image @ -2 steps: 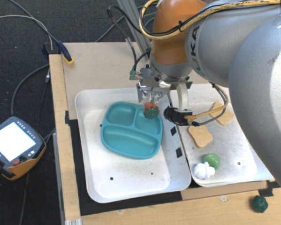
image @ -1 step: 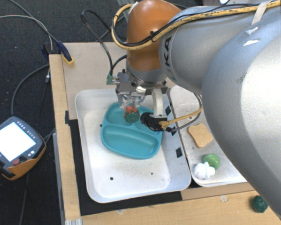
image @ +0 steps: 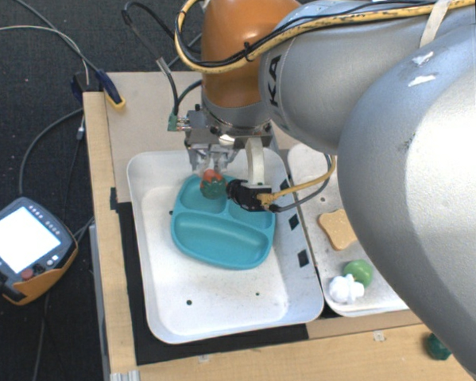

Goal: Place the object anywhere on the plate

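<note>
Gripper (image: 211, 165): above the plate's far edge, fingers clenched on the red and green toy.
Toy (image: 213, 181): between the fingertips, over the far left compartment.
Plate (image: 221, 234): blue, divided, in the left bin (image: 172, 309).
Right bin (image: 371, 304): tan slice (image: 336, 228), green ball (image: 358, 272), white piece (image: 346, 289).

Wooden bench (image: 106, 256) carrying a black mat (image: 133, 311) with two white bins: left bin (image: 221, 314), right bin (image: 371, 302), side by side.
</note>
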`<state>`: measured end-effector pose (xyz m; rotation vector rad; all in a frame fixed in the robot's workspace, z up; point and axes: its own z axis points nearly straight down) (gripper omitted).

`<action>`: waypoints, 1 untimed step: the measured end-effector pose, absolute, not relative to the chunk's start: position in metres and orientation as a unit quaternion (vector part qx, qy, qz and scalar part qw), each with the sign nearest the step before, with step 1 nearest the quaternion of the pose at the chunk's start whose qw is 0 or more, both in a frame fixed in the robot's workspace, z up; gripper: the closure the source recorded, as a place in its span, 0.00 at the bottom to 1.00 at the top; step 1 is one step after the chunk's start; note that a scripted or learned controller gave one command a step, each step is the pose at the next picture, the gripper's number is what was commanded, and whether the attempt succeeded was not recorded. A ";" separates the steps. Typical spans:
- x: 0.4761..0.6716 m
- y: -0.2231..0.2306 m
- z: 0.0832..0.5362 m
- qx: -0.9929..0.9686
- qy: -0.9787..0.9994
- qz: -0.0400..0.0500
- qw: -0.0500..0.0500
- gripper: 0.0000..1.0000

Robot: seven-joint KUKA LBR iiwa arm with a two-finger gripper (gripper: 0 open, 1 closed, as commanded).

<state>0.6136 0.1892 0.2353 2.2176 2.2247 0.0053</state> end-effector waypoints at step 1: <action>0.613 0.188 0.234 0.707 0.708 0.001 0.000 0.00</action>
